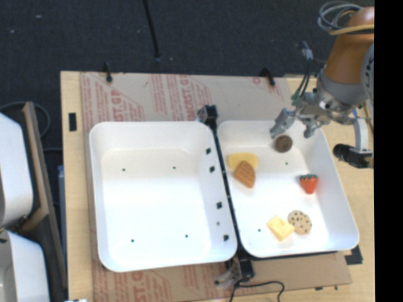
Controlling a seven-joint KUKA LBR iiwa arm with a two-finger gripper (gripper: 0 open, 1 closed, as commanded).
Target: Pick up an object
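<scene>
My gripper point(295, 128) hangs over the far part of the right bin point(337, 187), its two fingers spread apart with nothing between them. Just below and between the fingers lies a small dark brown round piece point(283, 143) on the bin floor. Further in lie a yellow wedge point(242, 160) with a tan waffle-like piece point(245, 174) on it, a red strawberry point(308, 183), a yellow block point(279, 227) and a chocolate-chip cookie point(300, 221).
The left bin point(157, 194) sits beside the right one, split from it by a black divider rail point(220, 181). Both rest on a cardboard sheet point(145, 96) on the bench. White furniture stands at the far left.
</scene>
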